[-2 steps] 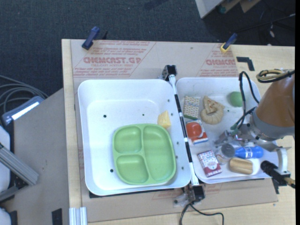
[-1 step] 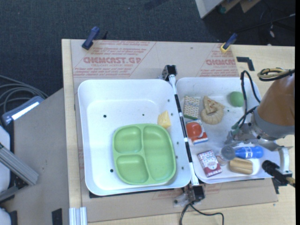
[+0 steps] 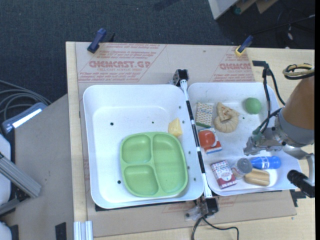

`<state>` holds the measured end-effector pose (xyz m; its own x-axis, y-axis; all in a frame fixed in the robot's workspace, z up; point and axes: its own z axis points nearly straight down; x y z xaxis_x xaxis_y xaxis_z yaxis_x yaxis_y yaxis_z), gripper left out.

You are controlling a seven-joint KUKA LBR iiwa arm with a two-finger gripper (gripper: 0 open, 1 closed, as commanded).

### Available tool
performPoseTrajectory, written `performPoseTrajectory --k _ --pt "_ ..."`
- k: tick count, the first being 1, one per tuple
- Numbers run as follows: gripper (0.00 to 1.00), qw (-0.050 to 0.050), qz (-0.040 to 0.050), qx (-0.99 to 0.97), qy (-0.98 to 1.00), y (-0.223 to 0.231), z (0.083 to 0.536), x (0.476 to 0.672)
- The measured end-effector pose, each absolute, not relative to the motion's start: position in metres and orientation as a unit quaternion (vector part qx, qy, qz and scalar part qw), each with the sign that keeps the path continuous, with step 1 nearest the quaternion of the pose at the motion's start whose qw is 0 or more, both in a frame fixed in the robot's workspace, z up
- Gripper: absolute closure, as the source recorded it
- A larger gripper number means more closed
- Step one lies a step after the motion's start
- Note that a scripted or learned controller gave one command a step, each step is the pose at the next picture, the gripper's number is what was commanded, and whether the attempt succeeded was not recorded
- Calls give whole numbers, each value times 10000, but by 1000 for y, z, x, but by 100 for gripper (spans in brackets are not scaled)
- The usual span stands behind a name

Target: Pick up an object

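Hand (image 3: 255, 145) low in rt bin (image 3: 226, 91), just above blue bottle (image 3: 265, 162), open/shut can't tell, nothing visibly gripped

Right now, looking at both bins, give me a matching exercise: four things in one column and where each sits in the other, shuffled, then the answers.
Things:
1. green tray
2. green ball
3. blue bottle
4. yellow block

Places:
A. right bin, far corner
B. left bin, near half
C. left bin, by the divider, just beyond the tray
D. right bin, near side, beside the claw

Pairs: 1-B, 2-A, 3-D, 4-C
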<state>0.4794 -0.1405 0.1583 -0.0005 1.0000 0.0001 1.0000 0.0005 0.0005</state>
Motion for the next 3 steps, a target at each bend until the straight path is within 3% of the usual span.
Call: performPoseTrajectory --k 1,2,3 --pt "0 2 1 7071 7071 -141 158 479" --pt "0 18 5 7069 7073 -170 239 568" --pt "0 3 0 7073 7069 -184 84 539"
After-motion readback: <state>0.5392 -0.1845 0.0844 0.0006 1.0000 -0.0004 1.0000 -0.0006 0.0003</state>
